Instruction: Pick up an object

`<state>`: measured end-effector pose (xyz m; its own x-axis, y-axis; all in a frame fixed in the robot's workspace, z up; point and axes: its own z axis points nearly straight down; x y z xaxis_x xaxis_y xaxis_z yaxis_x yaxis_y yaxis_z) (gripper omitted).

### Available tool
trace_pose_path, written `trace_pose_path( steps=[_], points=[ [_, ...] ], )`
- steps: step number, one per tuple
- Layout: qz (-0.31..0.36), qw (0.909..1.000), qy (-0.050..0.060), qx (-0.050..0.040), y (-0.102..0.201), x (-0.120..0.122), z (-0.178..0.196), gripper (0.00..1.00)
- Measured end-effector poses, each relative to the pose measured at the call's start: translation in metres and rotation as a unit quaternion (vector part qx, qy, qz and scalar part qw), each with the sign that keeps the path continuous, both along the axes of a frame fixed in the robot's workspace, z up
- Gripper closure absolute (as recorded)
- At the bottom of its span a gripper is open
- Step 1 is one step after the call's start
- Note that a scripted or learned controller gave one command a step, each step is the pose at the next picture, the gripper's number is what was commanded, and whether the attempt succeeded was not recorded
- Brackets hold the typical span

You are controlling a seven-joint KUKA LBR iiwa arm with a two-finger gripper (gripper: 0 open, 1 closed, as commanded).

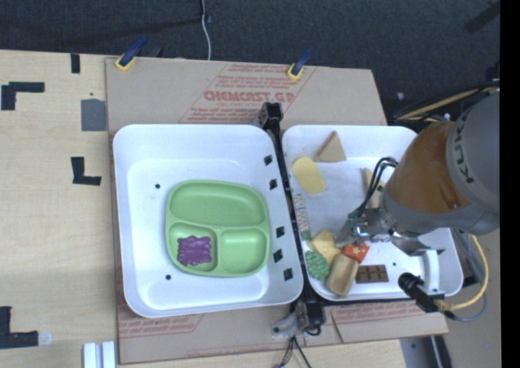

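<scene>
Jaws hidden under wrist; cannot tell their state. Gripper low in right bin, over cluster of toy food at bin's front left. Under and beside it: pale yellow block, red piece, green piece, tan roll, brown chocolate bar. Farther back: yellow oval piece, tan wedge. Left bin holds green divided plate, purple lump in its front left compartment.
</scene>
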<state>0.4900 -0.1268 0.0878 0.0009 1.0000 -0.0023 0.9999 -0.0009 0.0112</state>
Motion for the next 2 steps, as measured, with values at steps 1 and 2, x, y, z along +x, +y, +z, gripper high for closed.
trace_pose_path(
  steps=[1, 2],
  points=[
    [0.001, 1.0, 0.003, 0.003, -0.086, 0.029, 0.0, 0.0],
    [0.004, 1.0, 0.002, -0.0006, -0.032, 0.098, 0.0, 0.0]
  ],
)
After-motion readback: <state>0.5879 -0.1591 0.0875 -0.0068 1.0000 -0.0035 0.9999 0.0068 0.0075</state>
